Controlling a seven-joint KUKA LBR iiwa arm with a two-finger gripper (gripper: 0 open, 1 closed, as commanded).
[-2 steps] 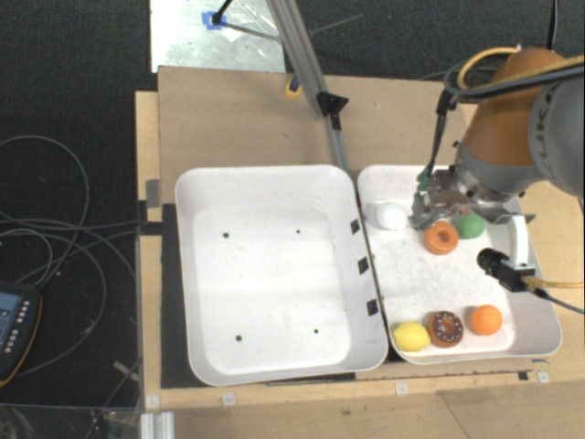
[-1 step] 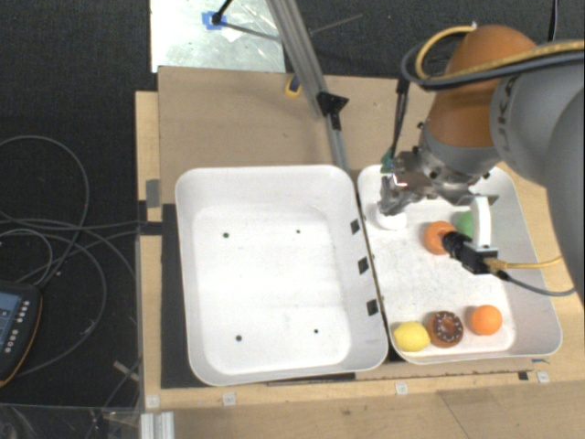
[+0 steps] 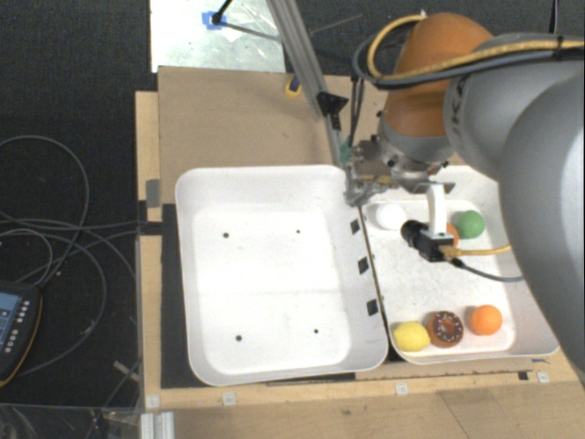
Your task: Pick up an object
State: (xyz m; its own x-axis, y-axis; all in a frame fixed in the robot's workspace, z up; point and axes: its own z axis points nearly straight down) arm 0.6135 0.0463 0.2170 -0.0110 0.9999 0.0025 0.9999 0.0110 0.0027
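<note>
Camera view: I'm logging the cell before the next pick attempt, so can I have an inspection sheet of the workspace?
Surface: brown bench bearing the left bin and the right bin side by side.
Job's things: all in the right bin; white ball and green ball at its upper end, yellow lemon, brown doughnut and orange ball in a row at its lower end.
Clutter: nothing seen.
Grippers: gripper where the bins meet, close to the white ball; whether it holds anything cannot be told.
Cables: black cables looped on the dark floor left of the bench.
Surroundings: handheld pendant at the left edge; grey pole slanting in from the top.
</note>
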